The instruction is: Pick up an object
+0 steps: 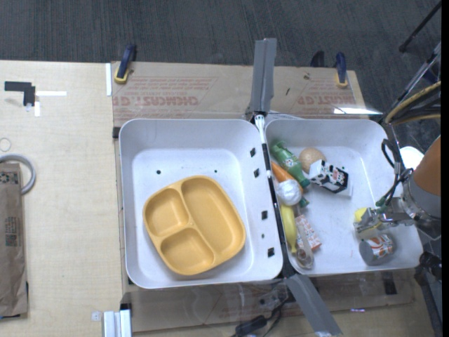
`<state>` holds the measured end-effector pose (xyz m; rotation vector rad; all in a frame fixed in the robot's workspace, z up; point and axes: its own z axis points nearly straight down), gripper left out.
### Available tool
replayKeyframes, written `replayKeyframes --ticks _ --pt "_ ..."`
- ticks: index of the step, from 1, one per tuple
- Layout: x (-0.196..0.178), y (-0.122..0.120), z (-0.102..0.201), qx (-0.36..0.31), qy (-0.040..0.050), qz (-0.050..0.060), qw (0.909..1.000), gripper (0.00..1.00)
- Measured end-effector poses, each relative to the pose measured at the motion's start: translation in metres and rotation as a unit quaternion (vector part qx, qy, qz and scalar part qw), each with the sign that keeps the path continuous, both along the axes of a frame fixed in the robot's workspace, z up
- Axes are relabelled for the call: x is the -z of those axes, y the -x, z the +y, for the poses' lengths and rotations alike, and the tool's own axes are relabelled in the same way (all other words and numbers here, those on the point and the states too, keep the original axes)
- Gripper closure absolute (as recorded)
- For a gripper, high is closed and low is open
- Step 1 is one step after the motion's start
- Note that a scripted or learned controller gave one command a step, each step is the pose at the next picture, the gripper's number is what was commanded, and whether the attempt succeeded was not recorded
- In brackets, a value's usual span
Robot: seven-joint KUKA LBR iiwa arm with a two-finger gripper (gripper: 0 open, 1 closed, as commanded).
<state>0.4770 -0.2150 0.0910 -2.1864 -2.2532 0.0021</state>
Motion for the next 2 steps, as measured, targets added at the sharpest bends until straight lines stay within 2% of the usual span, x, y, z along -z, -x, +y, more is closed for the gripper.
replayKeyframes --ticks 1,2 --pt "-0.100 -0.011 0.161 0.001 0.0008 0.000 1.0000 1.00" --pt "-0.131 -0.064 0.208 0.093 0.0017 0.000 0.9956 1.00"
